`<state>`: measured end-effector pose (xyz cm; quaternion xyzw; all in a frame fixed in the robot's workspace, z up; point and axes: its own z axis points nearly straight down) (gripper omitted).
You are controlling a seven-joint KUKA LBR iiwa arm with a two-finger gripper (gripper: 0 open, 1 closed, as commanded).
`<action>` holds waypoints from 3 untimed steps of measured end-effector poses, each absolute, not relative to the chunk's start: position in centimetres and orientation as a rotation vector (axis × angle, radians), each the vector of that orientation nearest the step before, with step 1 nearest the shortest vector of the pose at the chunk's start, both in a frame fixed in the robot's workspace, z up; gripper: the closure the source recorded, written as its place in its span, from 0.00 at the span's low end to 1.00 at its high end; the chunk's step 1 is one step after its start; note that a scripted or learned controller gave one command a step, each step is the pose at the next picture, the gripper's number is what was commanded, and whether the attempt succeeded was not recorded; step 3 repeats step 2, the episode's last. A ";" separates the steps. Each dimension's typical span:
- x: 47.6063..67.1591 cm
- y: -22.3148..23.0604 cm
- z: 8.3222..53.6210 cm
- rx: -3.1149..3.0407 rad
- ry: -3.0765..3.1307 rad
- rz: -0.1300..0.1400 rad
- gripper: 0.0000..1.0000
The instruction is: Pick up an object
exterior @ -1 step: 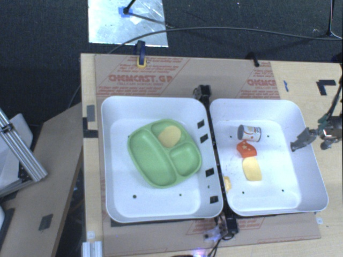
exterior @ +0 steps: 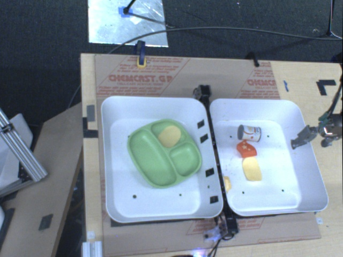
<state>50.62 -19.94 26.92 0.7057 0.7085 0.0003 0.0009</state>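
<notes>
Gripper (exterior: 310, 134) sits at the right bin's (exterior: 306, 171) right rim, finger state unreadable, nothing visibly held, presumably staging for the small can (exterior: 250, 133), red piece (exterior: 246, 149) or yellow block (exterior: 252, 169) mid-bin.

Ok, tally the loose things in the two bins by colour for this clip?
Green: 1, divided plate
Yellow: 3, round piece on the plate, block, small bit by the divider
Red-orange: 1, piece
Silver: 1, can
Total: 6
</notes>
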 end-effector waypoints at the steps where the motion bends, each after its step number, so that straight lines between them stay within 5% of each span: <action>1: 49.7 -19.8 21.8 2.218 2.222 0.002 0.00; 2: 49.3 -19.9 15.8 2.220 2.223 0.001 0.00; 3: 49.3 -19.9 15.8 2.220 2.223 0.001 0.00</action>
